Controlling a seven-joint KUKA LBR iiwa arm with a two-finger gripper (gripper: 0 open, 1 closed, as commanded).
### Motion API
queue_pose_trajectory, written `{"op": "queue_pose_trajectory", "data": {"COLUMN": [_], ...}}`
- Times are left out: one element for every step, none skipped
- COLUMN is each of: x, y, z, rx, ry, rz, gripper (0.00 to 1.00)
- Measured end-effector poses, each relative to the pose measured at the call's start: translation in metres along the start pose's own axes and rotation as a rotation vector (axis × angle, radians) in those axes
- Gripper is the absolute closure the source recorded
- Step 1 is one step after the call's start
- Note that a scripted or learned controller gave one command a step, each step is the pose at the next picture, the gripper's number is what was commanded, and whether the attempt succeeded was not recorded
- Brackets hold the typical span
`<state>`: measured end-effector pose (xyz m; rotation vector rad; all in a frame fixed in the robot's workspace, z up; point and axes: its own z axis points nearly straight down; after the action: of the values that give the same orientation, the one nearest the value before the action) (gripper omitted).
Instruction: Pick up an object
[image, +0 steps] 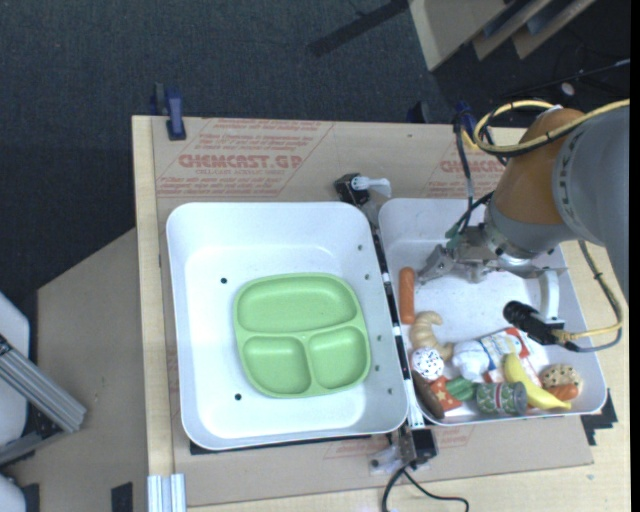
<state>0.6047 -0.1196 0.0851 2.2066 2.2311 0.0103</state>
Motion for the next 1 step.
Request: {"op": "queue_pose_trajectory", "data": {"x": [-0.0989], "y": [0.0587], "z": [0.0025], "rx": [0.025], "ry": [0.01], "rz": [0.018], "gripper": [0.0]}}
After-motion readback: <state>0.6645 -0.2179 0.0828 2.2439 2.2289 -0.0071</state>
